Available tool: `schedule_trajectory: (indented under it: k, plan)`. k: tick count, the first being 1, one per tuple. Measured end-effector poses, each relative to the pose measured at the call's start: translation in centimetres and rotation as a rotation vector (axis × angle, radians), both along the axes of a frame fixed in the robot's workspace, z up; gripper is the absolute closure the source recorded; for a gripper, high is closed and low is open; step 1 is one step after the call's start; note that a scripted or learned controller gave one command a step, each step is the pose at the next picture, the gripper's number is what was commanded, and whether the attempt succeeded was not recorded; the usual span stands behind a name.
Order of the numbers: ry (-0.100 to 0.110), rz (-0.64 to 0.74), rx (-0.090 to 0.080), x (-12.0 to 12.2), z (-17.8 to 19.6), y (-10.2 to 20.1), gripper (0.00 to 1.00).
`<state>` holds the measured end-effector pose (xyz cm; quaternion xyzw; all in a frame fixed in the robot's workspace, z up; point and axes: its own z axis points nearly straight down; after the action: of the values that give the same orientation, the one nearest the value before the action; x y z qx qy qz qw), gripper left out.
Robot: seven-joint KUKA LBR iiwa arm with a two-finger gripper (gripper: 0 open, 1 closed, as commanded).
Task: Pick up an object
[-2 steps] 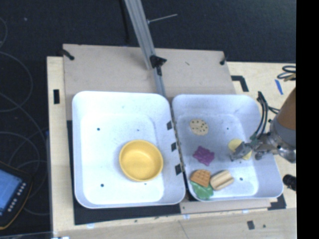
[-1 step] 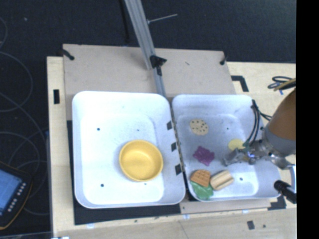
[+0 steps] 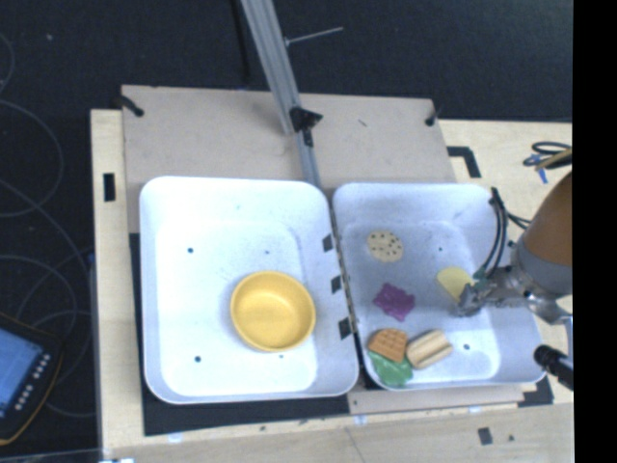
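The jaws sit low in the right bin, just beside a pale yellow piece; whether they are parted I cannot tell; likely lowered to grip it.

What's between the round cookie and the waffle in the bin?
In the camera view, the purple toy lies between the speckled cookie and the waffle, on the floor of the right bin, touching neither.
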<state>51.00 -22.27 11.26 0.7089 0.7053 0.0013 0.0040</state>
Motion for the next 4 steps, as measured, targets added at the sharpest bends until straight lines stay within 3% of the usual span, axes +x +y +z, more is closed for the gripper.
schedule_trajectory:
  k: [1, 3, 4]
  plan:
    - [0.000, 0.001, 0.001, -0.8, 5.7, -0.2, 1.00]
    - [0.000, 0.010, 0.001, 1.4, 16.5, -0.3, 1.00]
    - [0.004, 0.012, 0.003, 1.5, 18.0, -0.4, 1.00]
